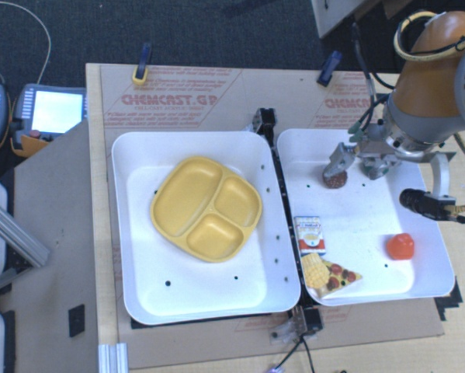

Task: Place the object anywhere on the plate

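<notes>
Camera view: red print on the brown board (216, 92) under the bins reads "CHEMCAST", followed by letters that look like "GP"; the same print repeats at the board's right, partly covered by the arm. A small carton (309, 235) in the right bin (426, 282) has a red and white label, its writing too small to read.

The grey arm (434, 68), with its orange band, reaches in from the right and bends down over the far part of the right bin. Its gripper (348, 164) hangs low there, just above and beside a small round brown object (335, 179) lying on the bin floor. Whether the fingers are apart or together, I cannot tell, as the wrist hides them.

The yellow plate (207, 207), with three compartments, lies in the middle of the left bin (131, 231), well apart from the brown object.

Near the right bin's front edge lie a corn cob (314, 269) and a pizza slice (341, 277), touching each other just below the carton. A red tomato (400, 245) sits apart, toward the right. A blue clamp with a yellow tip (142, 64) grips the board's far edge.
</notes>
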`<state>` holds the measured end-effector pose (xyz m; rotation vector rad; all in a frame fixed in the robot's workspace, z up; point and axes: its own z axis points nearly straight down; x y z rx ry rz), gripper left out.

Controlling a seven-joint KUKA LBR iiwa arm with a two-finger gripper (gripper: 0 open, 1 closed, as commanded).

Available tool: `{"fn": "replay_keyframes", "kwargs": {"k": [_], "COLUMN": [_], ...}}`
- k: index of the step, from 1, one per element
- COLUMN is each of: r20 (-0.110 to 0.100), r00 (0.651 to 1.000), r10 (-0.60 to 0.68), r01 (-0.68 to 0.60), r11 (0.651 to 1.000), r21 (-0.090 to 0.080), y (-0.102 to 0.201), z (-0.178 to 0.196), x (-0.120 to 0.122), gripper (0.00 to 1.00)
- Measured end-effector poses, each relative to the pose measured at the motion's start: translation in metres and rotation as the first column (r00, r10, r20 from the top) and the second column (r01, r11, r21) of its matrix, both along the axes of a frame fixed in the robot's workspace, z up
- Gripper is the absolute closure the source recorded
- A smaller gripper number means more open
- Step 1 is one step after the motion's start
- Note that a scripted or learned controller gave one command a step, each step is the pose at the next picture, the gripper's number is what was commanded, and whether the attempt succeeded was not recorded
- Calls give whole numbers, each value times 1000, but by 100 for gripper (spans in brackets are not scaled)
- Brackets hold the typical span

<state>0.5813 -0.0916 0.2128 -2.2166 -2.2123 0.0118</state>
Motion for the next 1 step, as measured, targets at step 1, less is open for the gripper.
{"fn": "replay_keyframes", "kwargs": {"k": [1], "r20": [12], "r00": [1000], "r10": [2], "r01": [-2], "r11": [1000], "r21": [-1], "y": [0], "z": [6], "x": [3], "gripper": [0]}}
